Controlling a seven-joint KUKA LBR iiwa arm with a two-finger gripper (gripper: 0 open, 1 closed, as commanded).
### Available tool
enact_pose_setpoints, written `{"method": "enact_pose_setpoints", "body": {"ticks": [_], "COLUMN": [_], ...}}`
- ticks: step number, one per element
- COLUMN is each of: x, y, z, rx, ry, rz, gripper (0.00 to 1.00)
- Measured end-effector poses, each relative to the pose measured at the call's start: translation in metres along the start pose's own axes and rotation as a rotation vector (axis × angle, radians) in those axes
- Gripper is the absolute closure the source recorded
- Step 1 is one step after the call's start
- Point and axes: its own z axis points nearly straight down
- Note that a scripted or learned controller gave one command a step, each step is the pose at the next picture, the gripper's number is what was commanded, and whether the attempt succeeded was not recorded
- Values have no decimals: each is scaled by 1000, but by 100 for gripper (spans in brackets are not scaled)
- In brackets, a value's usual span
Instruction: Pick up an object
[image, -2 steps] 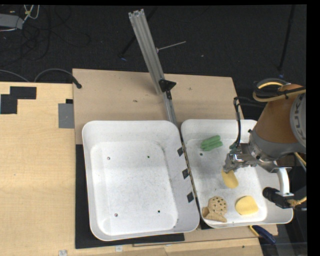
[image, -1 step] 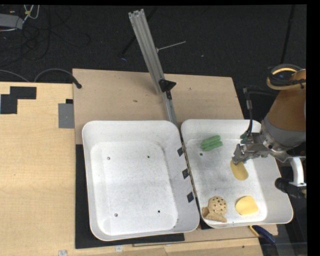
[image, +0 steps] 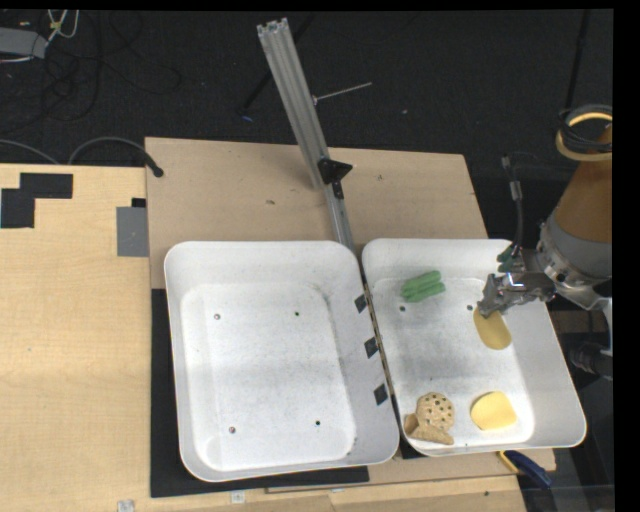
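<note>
The claw (image: 497, 297) sits over the right bin (image: 565, 400), toward its 2 o'clock corner, with the grey arm (image: 580, 240) and its orange band running off behind it at 3 o'clock. Whether it is spread or pinched together cannot be told from this angle; its metal tip is a small dark-and-silver cluster with no clear gap to read. Directly under the tip, at its 6 o'clock, lies a tan oval piece (image: 493, 331); the top of the piece meets the tip, but it cannot be made out whether the piece is truly gripped or merely lying on the bin floor beneath.

At 9 o'clock from the claw, well apart, a green ridged object (image: 423, 287) lies tilted on the bin floor near the bin's 11 o'clock area. Toward 6 o'clock, near the bin's front wall, rests a yellow rounded block (image: 493, 410). Just beside that, at its 9 o'clock, is a brown speckled cookie-like object (image: 433, 416) in the bin's 7 o'clock corner.

The left bin (image: 185, 350) adjoins the right one along a shared edge marked by small black clips (image: 371, 346). Both bins stand on the table (image: 70, 300). A long metal rail (image: 300, 115) slants away at 12 o'clock behind them.
</note>
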Motion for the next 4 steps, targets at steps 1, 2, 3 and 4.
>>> {"method": "enact_pose_setpoints", "body": {"ticks": [1,2,3,4], "x": [41,80,129,169], "y": [22,38,56,71], "z": [12,16,27,26], "rx": [4,4,4,4], "ry": [2,2,2,1], "rz": [-2,-2,-3,-2], "gripper": [100,100,100,100]}}
